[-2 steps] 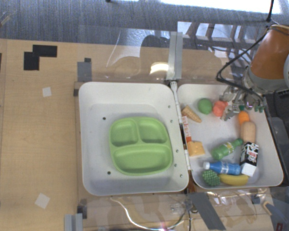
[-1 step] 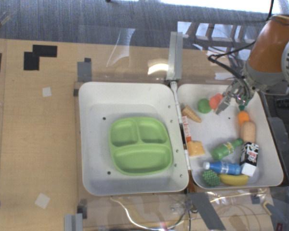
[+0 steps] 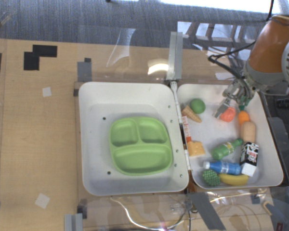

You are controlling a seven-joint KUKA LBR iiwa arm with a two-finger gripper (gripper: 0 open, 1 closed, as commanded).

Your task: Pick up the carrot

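The pincer (image 3: 225, 110) sits low in the right bin (image 3: 274, 170), seemingly closed around a small glossy orange-red piece (image 3: 228, 115). The carrot (image 3: 243, 116), a smooth tapered orange shape, lies just beside it at three o'clock.

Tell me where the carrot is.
The carrot lies in the right bin, near its far right side, just right of the gripper and above the beige piece.

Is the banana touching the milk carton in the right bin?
Touching. The camera view shows the banana lying against the bottom corner of the milk carton.
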